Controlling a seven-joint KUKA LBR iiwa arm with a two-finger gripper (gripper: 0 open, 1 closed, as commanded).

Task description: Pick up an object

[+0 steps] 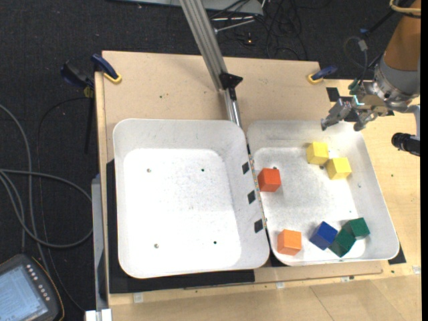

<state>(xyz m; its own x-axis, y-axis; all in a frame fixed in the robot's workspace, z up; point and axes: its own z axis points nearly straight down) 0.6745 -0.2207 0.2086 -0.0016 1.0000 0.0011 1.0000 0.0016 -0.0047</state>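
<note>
The hand [348,116] hangs above the far rim of the right bin [380,199], over its upper right corner, with nothing in it; whether its fingers are apart or together I cannot tell at this size.

Nearest to it lie 2 yellow blocks [328,160], touching or almost touching at a corner, just inside the rim below the hand. Further off, an orange block [269,179] sits alone near the bin's left wall. Along the near edge a second orange block [289,241] stands by itself, then a blue block [325,235] packed tight against 2 green blocks [350,236]. The left bin [127,179] sits beside it on the bench [167,85].

For a clean pick, I judge the lone orange block the safest target: free space on every side. The yellow pair is closer, but a finger may wedge between them.
</note>
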